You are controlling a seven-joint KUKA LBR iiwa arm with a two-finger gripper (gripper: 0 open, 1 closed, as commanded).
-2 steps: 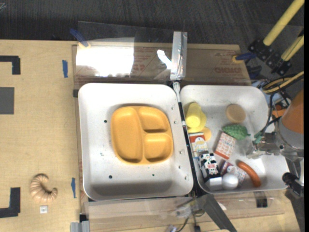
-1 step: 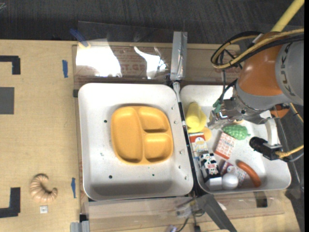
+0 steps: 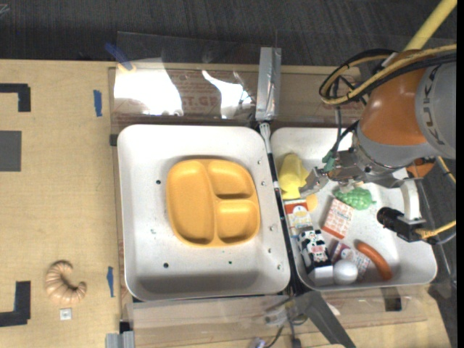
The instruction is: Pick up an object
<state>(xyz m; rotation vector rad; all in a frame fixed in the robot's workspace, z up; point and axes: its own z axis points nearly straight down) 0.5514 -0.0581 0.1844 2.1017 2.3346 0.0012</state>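
My gripper (image 3: 319, 179) hangs low over the right bin (image 3: 420, 267), reaching in from the right under the orange band. It is just right of a yellow object (image 3: 291, 172) at the bin's left wall. A green knobbly item (image 3: 357, 196) lies right beside the gripper, partly under the wrist. Below it are a red-and-white patterned card (image 3: 337, 218), a small red-and-white box (image 3: 299, 210), a black-and-white spotted piece (image 3: 312, 245), a white ball (image 3: 346, 271) and a red sausage (image 3: 373, 259). I see nothing lifted.
The left bin (image 3: 138, 194) holds a yellow divided tray (image 3: 212, 200). A tan croissant-like toy (image 3: 65, 281) lies on the bench at far left. A black part with cables (image 3: 397, 222) hangs over the right bin's right side.
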